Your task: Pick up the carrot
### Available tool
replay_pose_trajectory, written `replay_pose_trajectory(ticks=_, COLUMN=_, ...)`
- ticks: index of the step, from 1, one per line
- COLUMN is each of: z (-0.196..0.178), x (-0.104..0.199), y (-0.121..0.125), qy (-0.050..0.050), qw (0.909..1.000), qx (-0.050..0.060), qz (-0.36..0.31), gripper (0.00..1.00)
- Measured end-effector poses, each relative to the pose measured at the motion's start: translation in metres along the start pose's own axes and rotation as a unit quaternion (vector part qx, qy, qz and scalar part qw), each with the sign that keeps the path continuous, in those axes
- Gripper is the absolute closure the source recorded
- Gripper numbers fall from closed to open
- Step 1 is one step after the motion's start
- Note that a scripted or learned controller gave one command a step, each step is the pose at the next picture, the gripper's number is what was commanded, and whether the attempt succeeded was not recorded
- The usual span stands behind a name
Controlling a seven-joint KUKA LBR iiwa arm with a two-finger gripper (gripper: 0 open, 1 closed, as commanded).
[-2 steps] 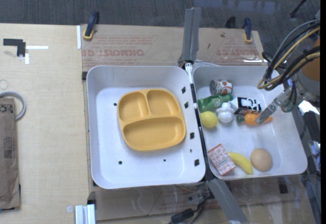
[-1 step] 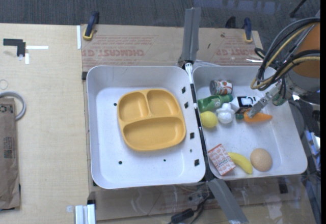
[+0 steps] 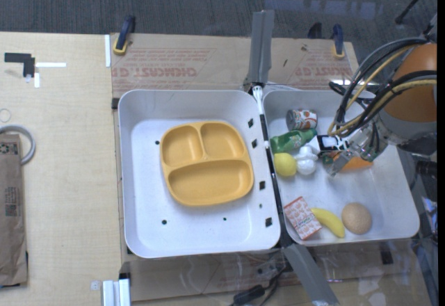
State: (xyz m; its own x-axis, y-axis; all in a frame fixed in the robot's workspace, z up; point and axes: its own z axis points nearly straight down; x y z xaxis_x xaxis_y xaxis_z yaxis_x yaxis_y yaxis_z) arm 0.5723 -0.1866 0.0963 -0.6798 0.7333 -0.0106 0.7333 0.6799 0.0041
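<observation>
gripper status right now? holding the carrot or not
gripper: down in the right bin at the carrot; open or closed cannot be told, and no hold on the carrot is visible.

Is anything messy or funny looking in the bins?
Nothing is spilled or broken. The small can lies tipped on its side at the back of the right bin, and the toy food there sits jumbled together. The yellow plate sits slightly turned in the left bin.

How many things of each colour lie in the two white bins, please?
Yellow: 3, the divided yellow plastic plate, round yellow lemon, curved yellow banana
Orange: 1, the orange carrot
Green: 1, the green leafy vegetable
White: 1, the white lumpy item
Red-and-white: 2, the small can, flat packet
Tan: 1, the tan egg-shaped item
Total: 9
</observation>
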Motion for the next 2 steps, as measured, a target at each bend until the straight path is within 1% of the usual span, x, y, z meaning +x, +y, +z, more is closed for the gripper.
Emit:
replay_pose_trajectory(ticks=1, z=-0.008, x=0.0, y=-0.001, qy=0.001, qw=1.0, qx=0.001, qz=0.0, gripper=1.0)
replay_pose_trajectory(ticks=2, z=-0.127, x=-0.026, y=0.088, qy=0.003, qw=0.9972, qx=0.001, qz=-0.075, gripper=1.0)
